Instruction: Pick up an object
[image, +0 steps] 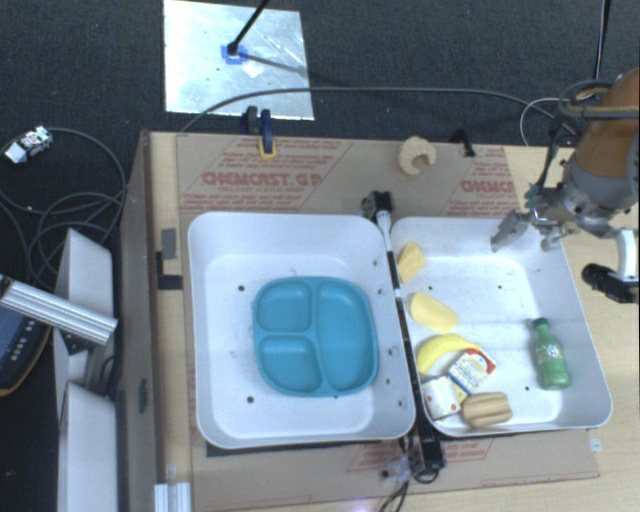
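My gripper (527, 234) hangs over the far right corner of the right bin (580, 300), open, with nothing between its fingers. In that bin a green bottle (549, 353) lies near the right wall, well in front of the gripper. Along the bin's left side lie a yellow chunk (410, 262), a pale yellow wedge (433, 311) and a banana (443, 350). A small red and white packet (471, 370), a white cup (440, 398) and a brown bread roll (485, 408) crowd the near left corner.
The left bin (225, 260) holds a blue divided plate (313, 335). A beige lump (417, 155) and a blue clamp (264, 128) sit on the cardboard behind the bins. A black clip (380, 205) joins the bins at the far end of their shared wall.
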